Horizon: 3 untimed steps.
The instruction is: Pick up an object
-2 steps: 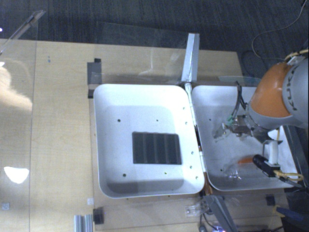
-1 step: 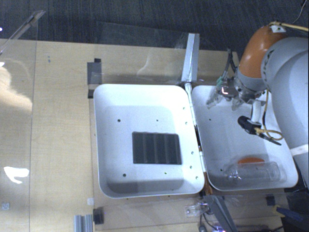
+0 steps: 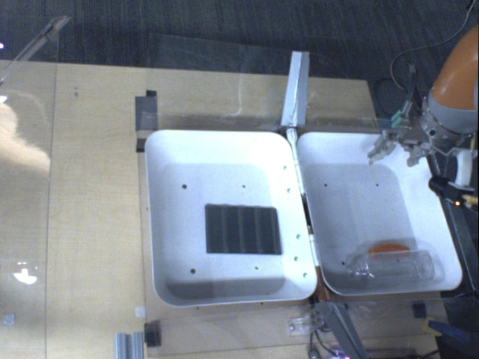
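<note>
I note the grey two-finger end effector [image 3: 394, 148] over the right white bin's [image 3: 329, 200] far edge, fingers spread apart, gripping nothing. A clear plastic bottle [image 3: 393, 265] lies near that bin's front wall, an orange object [image 3: 390, 247] just behind it

The arm [image 3: 455, 99] shows a rounded orange band above a grey wrist collar. Below it sits a gripper [image 3: 397, 149] of pale metal with two thin fingers. Thin dark cables run along the wrist, and a black block hangs beneath it.
</note>
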Available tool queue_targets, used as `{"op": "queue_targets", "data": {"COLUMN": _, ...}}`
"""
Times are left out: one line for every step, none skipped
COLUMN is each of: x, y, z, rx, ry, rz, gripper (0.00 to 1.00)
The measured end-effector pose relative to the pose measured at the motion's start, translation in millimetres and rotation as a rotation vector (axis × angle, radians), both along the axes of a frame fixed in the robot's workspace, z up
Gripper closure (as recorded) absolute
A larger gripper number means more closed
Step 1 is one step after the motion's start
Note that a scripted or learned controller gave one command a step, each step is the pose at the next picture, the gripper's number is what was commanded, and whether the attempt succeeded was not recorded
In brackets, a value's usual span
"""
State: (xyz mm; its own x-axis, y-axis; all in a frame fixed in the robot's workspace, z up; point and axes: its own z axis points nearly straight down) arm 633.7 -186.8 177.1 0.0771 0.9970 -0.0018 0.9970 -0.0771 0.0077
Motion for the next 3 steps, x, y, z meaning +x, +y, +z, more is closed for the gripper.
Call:
{"op": "queue_targets", "data": {"x": -50.6, "y": 23.2, "z": -88.1, "rx": 0.000, "ry": -0.004, "rz": 0.055, "gripper": 0.00}}
{"op": "queue_targets", "data": {"x": 37.4, "y": 14.8, "z": -82.1, "rx": 0.000, "ry": 0.001, "rz": 0.140, "gripper": 0.00}}
{"op": "queue_targets", "data": {"x": -46.4, "y": -16.4, "z": -88.3, "rx": -0.004, "ry": -0.002, "rz": 0.369, "gripper": 0.00}}
